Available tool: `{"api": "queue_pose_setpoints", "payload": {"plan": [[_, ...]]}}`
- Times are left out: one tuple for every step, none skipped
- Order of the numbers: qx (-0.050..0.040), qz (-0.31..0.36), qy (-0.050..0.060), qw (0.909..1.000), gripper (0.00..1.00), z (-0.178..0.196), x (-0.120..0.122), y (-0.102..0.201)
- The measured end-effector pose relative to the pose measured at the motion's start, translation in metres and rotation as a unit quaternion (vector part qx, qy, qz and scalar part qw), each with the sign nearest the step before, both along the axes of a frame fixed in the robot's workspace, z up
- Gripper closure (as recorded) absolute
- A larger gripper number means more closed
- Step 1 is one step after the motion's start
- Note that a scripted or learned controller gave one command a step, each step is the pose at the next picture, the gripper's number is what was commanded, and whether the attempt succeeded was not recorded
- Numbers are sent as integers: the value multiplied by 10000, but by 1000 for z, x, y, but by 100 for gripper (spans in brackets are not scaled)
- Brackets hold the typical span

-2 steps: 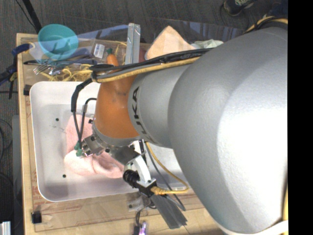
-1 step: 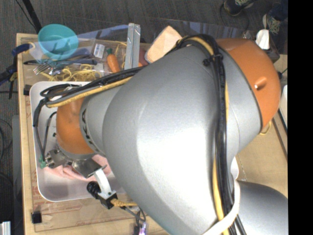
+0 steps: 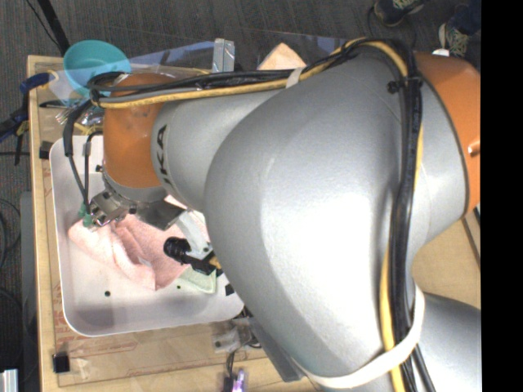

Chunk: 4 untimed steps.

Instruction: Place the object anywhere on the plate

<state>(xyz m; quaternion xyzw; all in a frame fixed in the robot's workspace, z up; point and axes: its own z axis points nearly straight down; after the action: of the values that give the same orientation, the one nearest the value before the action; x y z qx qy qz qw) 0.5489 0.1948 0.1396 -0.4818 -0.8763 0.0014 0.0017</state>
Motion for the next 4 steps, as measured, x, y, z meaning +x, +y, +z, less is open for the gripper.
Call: {"api": "queue_pose_setpoints", "payload": {"plan": [[7,1110,-15,9938,100,30,55,-68],[6,412,-34,9991,100,-46,4,-27],[4,1148,-16,9934,100,57,-24,-117],[6,876,-2,9962,100,-37,-37,-45]]}}
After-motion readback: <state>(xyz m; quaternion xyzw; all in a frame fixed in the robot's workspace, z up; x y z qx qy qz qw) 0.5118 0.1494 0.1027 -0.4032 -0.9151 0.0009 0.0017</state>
